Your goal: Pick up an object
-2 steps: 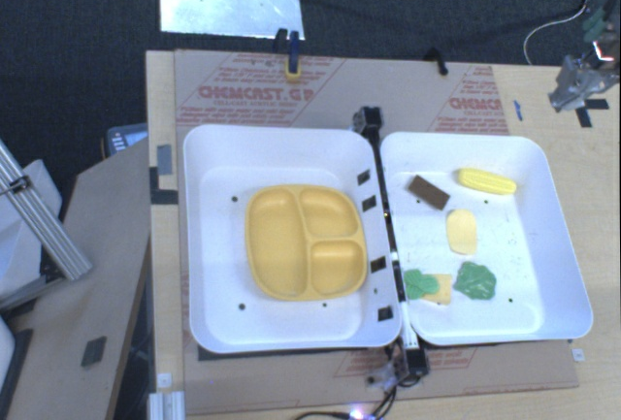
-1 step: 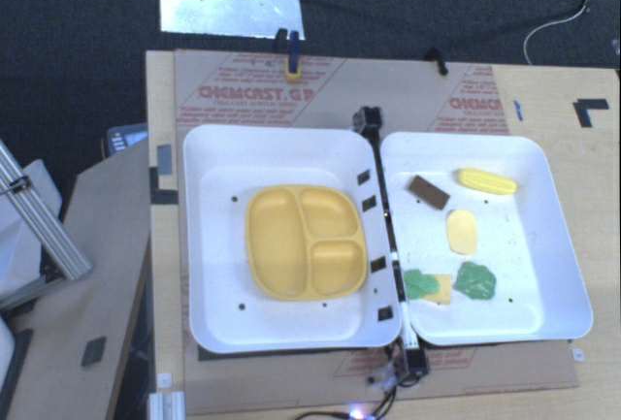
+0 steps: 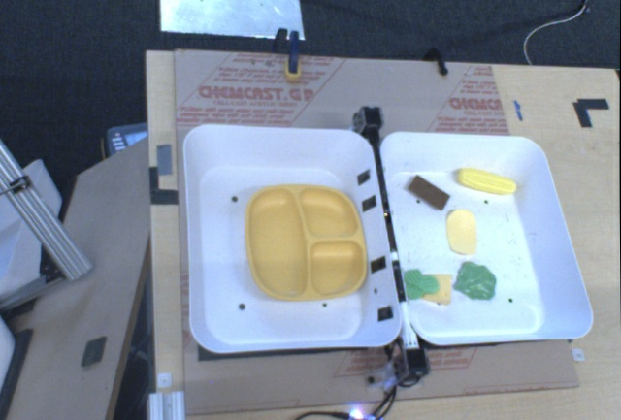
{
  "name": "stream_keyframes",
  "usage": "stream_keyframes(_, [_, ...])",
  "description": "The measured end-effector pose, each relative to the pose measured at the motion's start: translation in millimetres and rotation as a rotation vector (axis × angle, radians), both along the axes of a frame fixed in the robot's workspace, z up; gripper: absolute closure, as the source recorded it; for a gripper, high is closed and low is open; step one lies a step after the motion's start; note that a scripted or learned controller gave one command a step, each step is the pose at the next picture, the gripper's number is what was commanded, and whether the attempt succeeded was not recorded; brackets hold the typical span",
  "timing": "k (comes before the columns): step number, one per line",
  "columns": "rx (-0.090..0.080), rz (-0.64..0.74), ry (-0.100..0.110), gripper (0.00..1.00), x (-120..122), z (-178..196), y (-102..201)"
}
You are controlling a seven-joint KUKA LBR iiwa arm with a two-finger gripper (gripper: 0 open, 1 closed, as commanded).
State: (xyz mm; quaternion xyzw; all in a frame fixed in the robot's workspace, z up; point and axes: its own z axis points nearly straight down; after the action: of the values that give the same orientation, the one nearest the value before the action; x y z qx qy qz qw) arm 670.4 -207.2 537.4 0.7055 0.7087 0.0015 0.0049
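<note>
Gripper: you are getting no reading on it here, so you cannot tell how far open it is or whether it has hold of anything; treat the pick as not yet begun.

Candidates, near to far, all lying in the right bin (image 3: 558,258):
- green leafy piece (image 3: 475,280), near the front; soft-looking, likely to be slipping out of a pinch.
- green-and-yellow piece (image 3: 427,286), sitting just beside the divider wall; a finger is likely to be striking that wall on descent.
- pale yellow oval (image 3: 462,232), lying flat mid-bin; low profile, so you are risking a closure on nothing.
- brown block (image 3: 427,191), tilted, near the divider.
- yellow corn-like piece (image 3: 486,180), farthest, rounded and apt to roll.

Surroundings: the left bin (image 3: 209,214) is holding a yellow divided tray (image 3: 306,242). Pieces are standing apart, so none is blocking another. The bench (image 3: 388,83) is running on behind.
</note>
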Motion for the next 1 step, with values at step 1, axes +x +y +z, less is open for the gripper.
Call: stream_keyframes(1, [0.003,0.001,0.006,1.0,-1.7,-1.8,1.7])
